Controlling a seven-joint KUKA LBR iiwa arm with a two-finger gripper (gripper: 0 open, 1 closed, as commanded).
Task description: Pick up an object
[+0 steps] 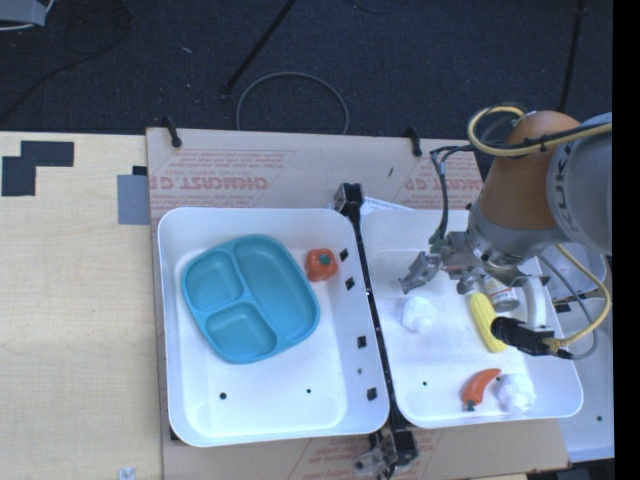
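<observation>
Objects: one corn cob [486, 320], two peppers [479, 387]

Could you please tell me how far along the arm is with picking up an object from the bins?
Nothing looks lifted yet. The metal two-finger gripper hangs low in the right white bin, just above the small white lumpy object, with nothing between its fingers. The yellow corn cob and orange-red pepper lie on the bin floor. Closing on an object and raising it remain.

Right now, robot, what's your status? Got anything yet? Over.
Gripper low in right bin, nothing seen between its fingers. White lump just below it, corn beside. Chili nearer front. Nothing in the way.
</observation>
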